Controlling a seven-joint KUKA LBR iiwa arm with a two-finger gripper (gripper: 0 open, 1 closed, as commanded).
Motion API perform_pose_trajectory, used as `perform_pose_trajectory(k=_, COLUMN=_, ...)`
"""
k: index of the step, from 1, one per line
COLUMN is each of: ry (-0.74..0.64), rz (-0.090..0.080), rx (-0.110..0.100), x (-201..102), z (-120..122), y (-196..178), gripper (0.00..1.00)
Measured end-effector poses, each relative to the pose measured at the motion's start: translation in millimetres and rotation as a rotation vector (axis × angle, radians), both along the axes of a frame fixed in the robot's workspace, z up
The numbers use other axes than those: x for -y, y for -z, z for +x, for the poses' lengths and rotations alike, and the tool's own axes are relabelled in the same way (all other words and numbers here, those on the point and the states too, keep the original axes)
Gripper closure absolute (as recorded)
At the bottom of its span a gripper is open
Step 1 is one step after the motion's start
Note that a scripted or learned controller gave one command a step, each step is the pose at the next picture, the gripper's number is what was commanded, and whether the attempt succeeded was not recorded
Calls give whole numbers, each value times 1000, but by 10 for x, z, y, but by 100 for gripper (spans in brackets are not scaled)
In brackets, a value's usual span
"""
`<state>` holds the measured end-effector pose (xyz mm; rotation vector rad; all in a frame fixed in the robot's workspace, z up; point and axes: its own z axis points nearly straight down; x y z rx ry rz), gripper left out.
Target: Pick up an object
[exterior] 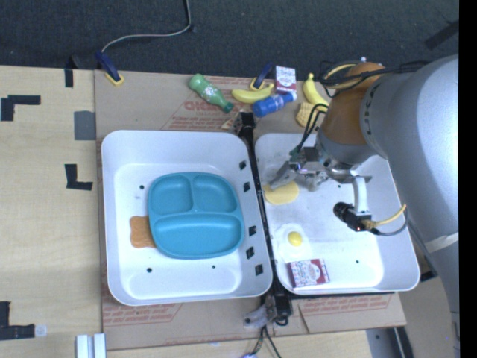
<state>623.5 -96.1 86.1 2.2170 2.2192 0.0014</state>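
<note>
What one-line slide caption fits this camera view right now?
Gripper low in the right bin beside a pale yellow piece; blue divided plate in the left bin.

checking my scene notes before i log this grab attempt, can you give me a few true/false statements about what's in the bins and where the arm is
1. The blue divided plate lies in the left bin. True.
2. The fried egg toy lies in the left bin. False: it lies in the right bin, below the gripper.
3. The gripper is over the right bin, near a pale yellow piece. True.
4. The red and white carton sits outside both bins. False: it lies in the right bin near its front edge.
5. The green bottle lies on the cardboard behind the bins. True.
</note>
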Motion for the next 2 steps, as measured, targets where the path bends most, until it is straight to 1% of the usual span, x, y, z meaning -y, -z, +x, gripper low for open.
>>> perform_pose_trajectory(k=1, ry=-1, rz=2, rx=0, x=225, z=231, y=7, gripper=0)
perform_pose_trajectory(k=2, ry=1, rz=1, rx=-2, x=-8, z=-240, y=0, gripper=0)
